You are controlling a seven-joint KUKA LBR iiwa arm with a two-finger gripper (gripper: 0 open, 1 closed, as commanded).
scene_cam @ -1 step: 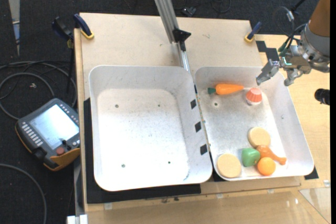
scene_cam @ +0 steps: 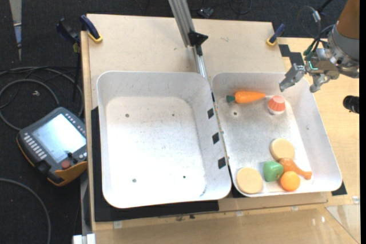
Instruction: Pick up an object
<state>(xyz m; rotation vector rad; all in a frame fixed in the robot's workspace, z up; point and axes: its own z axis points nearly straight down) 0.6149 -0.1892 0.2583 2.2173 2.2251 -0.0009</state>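
Note:
The right bin (scene_cam: 320, 128) holds an orange carrot (scene_cam: 249, 97) near its back edge and a small pink-and-white piece (scene_cam: 277, 105) beside it. At the front lie two tan round discs (scene_cam: 282, 150) (scene_cam: 249, 179), a green piece (scene_cam: 273, 170), an orange ball (scene_cam: 290, 181) and a small orange stick-like piece (scene_cam: 297, 168). My gripper (scene_cam: 303, 81) hangs open above the bin's back right corner, with nothing between its fingers. It is to the right of the pink piece and well above it.
The left bin (scene_cam: 114, 94) stands beside the right one. A slanted metal pole (scene_cam: 177, 0) crosses the bench's back toward the seam between the bins. Yellow-tipped clamps (scene_cam: 91, 30) (scene_cam: 274, 36) sit at the back corners. A teach pendant (scene_cam: 54, 146) lies on the floor at left.

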